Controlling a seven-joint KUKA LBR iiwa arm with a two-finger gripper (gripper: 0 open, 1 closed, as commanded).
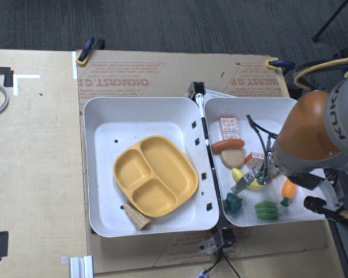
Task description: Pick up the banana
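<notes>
The arm (330, 126) is a rounded grey body bearing dark letters "KU" on its shell at the right edge. Below that lettering sits a wide, glossy orange band (306, 126), domed in shape. Thin black cables (258, 129) loop out from the band's left side. Beneath the band a small metallic pincer (252, 180) shows, grey and silver, with black fittings (313, 181) just right of it.

Things that were hard to see

The small yellow banana (247, 178) was partly hidden under the silver two-finger gripper (247, 181). The big grey and orange robot arm (313, 132) was cut off at the right edge and covered part of the shallow white right bin (249, 103).
</notes>
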